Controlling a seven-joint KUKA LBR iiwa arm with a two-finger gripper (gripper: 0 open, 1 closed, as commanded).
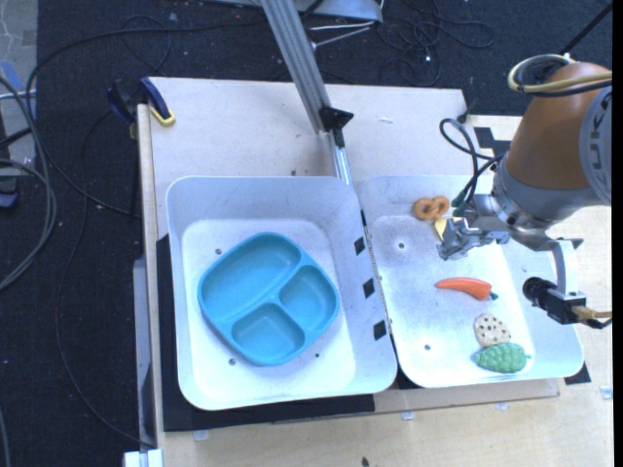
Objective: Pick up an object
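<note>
The right bin holds a brown pretzel at its far edge, an orange carrot in the middle, a speckled cookie and a green bumpy piece near the front right. My gripper hangs over the far part of this bin, just below the pretzel and above the carrot. A small yellow bit shows beside it. Its fingers point down at the bin floor.
The left bin carries a blue three-compartment plate. A slanted metal pole rises from behind the bins. Cables lie on the dark floor around the bench, and a black fitting sticks out at the right bin's edge.
</note>
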